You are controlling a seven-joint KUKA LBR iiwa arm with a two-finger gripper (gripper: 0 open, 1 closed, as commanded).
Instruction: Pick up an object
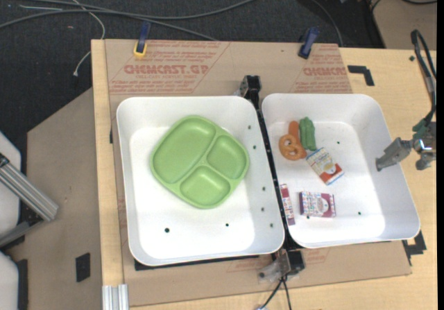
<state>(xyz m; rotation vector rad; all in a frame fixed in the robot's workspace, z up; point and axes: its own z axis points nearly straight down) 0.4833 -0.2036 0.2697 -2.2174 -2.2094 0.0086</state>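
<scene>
The right bin (368,225) holds several small items. An orange pretzel (291,147) lies at its upper left, touching a green pickle-like piece (306,133). Just below them lies a small white carton with red and blue print (325,166). A purple and white box (316,204) lies lower down, and a slim pink packet (286,204) rests against the bin's left wall. My gripper (399,152) hovers at the right rim of this bin, well to the right of all the items, with nothing seen in it.
The left bin (139,232) holds a green divided plate (200,161). Black clamps (250,84) sit at the seam between the bins. Blue clips (308,43) pin the cardboard at the back edge. Cables trail on the dark floor behind.
</scene>
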